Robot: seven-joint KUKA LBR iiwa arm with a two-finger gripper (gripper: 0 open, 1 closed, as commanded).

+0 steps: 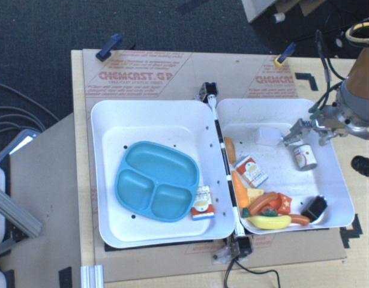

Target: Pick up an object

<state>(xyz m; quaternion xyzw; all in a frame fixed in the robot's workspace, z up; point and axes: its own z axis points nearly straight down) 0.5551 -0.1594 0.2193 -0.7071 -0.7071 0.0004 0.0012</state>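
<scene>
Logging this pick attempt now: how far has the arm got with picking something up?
Done: the grey arm's gripper has reached in above the right white bin. In hand: nothing visibly; the small white can with a red label lies on the bin floor just below it. Left: closing on an object and lifting it. The banana, carrot and other toy food sit at the bin's near edge.

Both bins are white. The sectioned tray is sky blue. The cartons are white with orange-red. The banana is yellow, the carrot orange, and the surface tan with red lettering.
</scene>
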